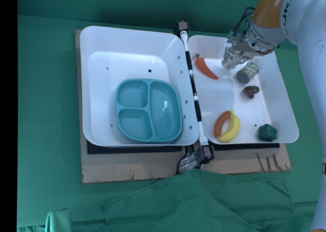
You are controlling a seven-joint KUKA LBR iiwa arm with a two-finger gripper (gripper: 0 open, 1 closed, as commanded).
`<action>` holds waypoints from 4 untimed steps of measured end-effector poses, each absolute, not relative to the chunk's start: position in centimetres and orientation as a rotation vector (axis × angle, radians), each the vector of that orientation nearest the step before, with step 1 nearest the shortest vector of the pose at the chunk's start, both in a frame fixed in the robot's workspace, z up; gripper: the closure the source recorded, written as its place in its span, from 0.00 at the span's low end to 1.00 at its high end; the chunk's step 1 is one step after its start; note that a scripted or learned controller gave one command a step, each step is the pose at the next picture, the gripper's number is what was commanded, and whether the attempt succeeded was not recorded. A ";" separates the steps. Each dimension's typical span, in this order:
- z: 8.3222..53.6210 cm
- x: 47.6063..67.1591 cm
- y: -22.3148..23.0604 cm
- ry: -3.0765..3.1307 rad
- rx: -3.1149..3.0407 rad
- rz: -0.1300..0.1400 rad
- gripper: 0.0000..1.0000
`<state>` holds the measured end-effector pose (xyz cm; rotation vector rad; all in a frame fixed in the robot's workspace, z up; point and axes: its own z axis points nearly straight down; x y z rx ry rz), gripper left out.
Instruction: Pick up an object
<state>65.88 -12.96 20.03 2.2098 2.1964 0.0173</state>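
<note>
Two shallow white bins are set side by side on a brown board over a green cloth, parted by a black-and-white striped bar [192, 81]. The left bin [102, 48] is occupied by a teal divided plate [148, 110] lying flat toward its near right. In the right bin [285, 119] the loose things are scattered: an orange carrot [206, 67] lies slanted at the far left, a small can [247, 73] lies tipped on its side toward the far right, a brown lump [250, 91] is seen just near of the can, an orange sausage [222, 123] and a yellow banana [232, 128] lie touching side by side near the middle front, and a dark green vegetable [267, 133] sits in the near right corner. The gripper [232, 62] is held low over the far part of the right bin, between the carrot and the can, close beside the can's left end. Whether its jaws are apart or together cannot be told, and nothing is seen clamped in them. The grey arm [300, 7] with its orange band is seen reaching in from the far right.
</note>
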 end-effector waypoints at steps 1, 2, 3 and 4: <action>30.9 70.1 -18.8 2.212 2.221 0.002 1.00; 33.9 65.9 -13.7 2.216 2.222 0.003 1.00; 29.6 62.2 -7.0 2.217 2.222 0.002 1.00; 36.2 61.7 -7.3 2.214 2.221 0.005 1.00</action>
